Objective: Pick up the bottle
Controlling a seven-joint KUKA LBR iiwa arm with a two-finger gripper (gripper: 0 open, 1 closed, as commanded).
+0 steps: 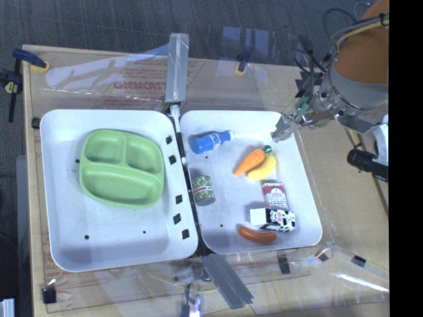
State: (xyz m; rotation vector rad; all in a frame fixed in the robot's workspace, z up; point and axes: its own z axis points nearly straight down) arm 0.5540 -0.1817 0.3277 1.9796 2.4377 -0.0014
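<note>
Lying near the right bin's (310,197) far left corner, the blue bottle (210,141) was untouched; the gripper (283,131) hovered over the far right corner, finger state unclear.

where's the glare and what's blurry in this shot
Camera view: glare streaks the clear plastic sheet behind the bins; the gripper at the right bin's far edge looks soft and smeared; the blue bottle is evenly lit and fairly sharp, with faint shadows.

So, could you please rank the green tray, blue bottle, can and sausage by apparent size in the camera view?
1. Green tray, by far the largest.
2. Bottle and sausage: too alike in length to rank.
3. Can, smallest.
</note>
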